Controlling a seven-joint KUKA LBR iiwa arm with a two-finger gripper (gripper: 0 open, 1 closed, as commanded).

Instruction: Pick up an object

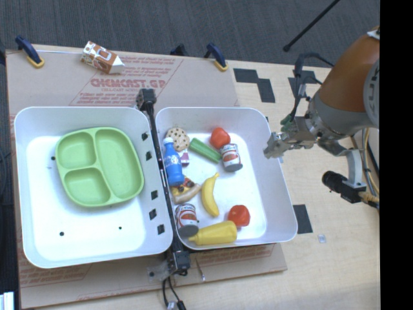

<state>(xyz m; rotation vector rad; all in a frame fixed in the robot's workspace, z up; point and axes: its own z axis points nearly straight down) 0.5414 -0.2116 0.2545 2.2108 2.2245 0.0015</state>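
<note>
Nothing has been picked yet – the step in hand is judged to be the approach. The gripper is seen just outside the right rim of the right bin, above the bench, w/ nothing between its fingers; how far they are spread can't be told at this angle and size. Candidate objects are all lying in the right bin, well left of the gripper. Counted there: 1 banana, 1 blue bottle, 2 small cans – the second near the front – 2 red round items, prob. tomatoes and, 1 green stick-shaped piece, 1 cookie, 1 yellow corn-like piece, plus 1 small item by the bottle, unclear. The left bin is occupied by 1 green divided tray. Next move: the arm must be carried left over the rim, then lowered onto a piece w/ free space around it; the upper tomato or the banana looks easiest.
</note>
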